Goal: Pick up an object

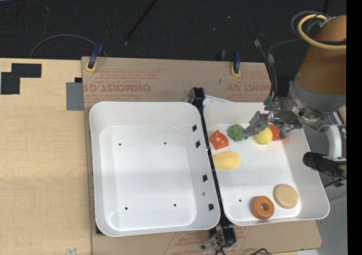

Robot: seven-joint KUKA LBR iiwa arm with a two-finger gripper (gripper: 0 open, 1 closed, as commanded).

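Observation:
The right bin (308, 191) holds several toy foods. A small yellow lemon-like piece (263, 137) lies near its far right, with a red piece (276, 133) touching it on the right. My gripper (268, 125) hangs low just over these two, open, one dark finger (255, 122) left of the yellow piece and the other to the right of the red one. Nothing is lifted. A green broccoli (236, 132), a red wedge (219, 139) and a pale yellow oblong piece (226, 160) lie further left.
A brown donut (262, 207) and a tan round biscuit (285, 196) sit at the right bin's near end. The left bin (107, 135) adjoins it along a black divider (205, 158). Cables and a black fitting (322, 162) hang by the arm at right.

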